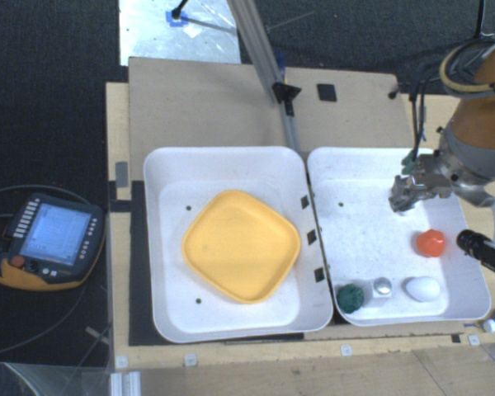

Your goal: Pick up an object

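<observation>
Orange ball (430, 242) lies in the right bin (346, 176), near the gripper (403, 198); its state I cannot tell

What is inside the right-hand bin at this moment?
The right bin holds an orange ball, a white egg-shaped object, a small silver piece and a dark green object. The gripper covers some floor.
</observation>
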Controlling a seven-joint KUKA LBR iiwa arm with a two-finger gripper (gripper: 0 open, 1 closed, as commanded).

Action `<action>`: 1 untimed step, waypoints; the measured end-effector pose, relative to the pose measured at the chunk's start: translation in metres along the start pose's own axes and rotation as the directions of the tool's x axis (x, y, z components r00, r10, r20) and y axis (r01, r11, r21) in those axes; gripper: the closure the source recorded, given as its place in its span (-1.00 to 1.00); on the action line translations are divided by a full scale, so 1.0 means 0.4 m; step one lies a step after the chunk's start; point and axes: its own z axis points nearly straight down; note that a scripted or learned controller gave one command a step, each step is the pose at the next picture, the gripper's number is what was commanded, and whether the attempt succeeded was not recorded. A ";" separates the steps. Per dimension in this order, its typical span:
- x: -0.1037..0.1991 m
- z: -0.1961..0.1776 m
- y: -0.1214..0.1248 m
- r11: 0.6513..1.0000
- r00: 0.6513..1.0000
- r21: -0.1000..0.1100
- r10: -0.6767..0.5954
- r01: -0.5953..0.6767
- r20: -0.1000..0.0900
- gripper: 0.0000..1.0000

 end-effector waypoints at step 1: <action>0.124 -0.002 0.015 1.000 1.000 0.005 -0.003 0.003 -0.001 1.00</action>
